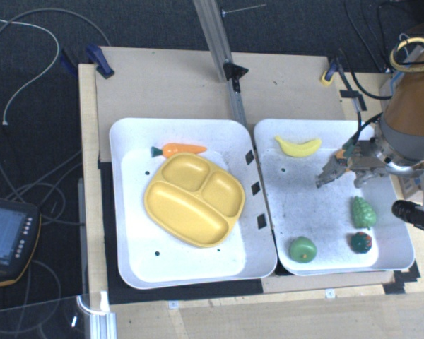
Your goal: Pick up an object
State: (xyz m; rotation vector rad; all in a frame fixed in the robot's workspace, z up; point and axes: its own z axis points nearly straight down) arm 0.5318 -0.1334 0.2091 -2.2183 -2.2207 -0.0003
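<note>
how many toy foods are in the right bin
4: a banana near the far edge, green grapes by the right side, a green apple and a strawberry near the front edge. The arm may hide more.

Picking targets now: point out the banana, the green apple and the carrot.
banana point(298, 146): camera view, middle of its curve.
green apple point(302, 249): camera view, centre of its top.
carrot point(184, 149): camera view, middle of orange body.
</note>
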